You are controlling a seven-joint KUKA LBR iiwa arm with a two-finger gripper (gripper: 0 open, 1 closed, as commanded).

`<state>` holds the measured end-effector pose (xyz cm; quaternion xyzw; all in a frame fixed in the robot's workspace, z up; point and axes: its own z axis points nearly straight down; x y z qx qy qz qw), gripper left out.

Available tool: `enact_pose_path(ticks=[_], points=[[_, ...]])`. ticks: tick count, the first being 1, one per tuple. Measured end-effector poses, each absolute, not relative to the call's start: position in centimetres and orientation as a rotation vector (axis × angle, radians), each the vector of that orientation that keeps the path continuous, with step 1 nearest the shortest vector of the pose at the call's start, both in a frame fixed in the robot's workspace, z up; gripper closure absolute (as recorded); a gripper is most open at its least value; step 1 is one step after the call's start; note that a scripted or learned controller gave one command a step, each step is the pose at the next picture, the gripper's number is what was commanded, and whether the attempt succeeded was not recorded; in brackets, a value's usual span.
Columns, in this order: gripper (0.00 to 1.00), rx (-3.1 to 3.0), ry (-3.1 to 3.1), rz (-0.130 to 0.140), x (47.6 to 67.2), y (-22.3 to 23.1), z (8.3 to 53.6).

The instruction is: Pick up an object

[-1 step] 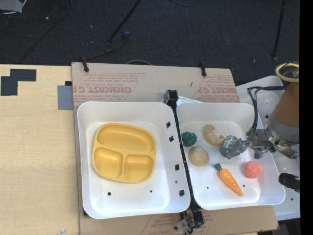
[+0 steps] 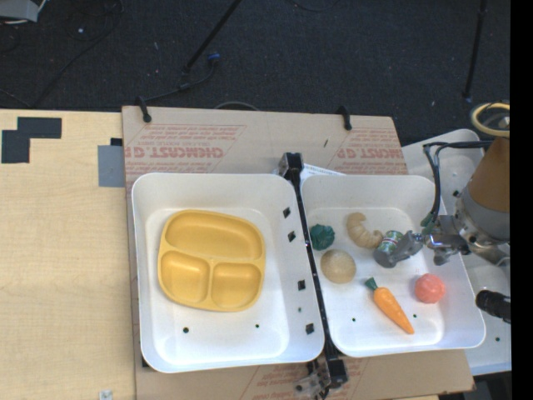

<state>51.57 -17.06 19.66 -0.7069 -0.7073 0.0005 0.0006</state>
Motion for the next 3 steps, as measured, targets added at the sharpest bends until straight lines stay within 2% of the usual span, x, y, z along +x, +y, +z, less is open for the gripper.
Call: enact_pose_path(ticks=[2,3], points=[[0.00,-2.216,-2.216,0.005,51.1,-16.2,10.8],[0.00,-2.221,-2.217,0.002,51.0,-16.2,8.7]])
